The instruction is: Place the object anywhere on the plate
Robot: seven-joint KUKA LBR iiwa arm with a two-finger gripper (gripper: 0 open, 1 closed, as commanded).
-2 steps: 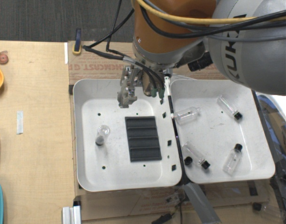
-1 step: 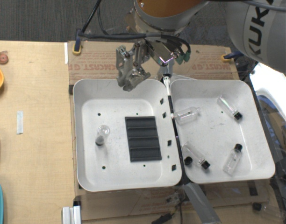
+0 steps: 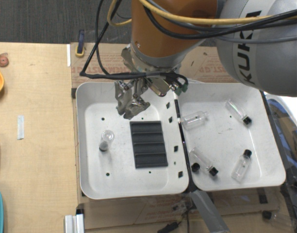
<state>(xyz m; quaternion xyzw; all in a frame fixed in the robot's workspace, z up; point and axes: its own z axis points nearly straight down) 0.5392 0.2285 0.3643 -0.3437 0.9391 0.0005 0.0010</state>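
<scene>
Nearest to you, the right bin (image 3: 272,176) keeps four small clear vials with black caps, for example one vial (image 3: 240,168) close to its near corner; these are well apart from the work, so leave them alone. In the left bin (image 3: 90,178) the black ribbed plate (image 3: 149,144) lies flat in the middle, and a small clear vial (image 3: 106,141) stands near its left side, apart from it. I judge that this one is the object to place, and it is not yet on the plate. Farther back, the gripper (image 3: 131,105) hangs just beyond the far edge of the plate, under the orange band of the arm (image 3: 173,18). You cannot tell from here if the gripper is open or closed, and nothing is clearly seen inside it. To do the step well, confirm first that something is really held. Then bring it over the middle ribs and come down low before you release, because a round vial can roll off the grooves.
</scene>
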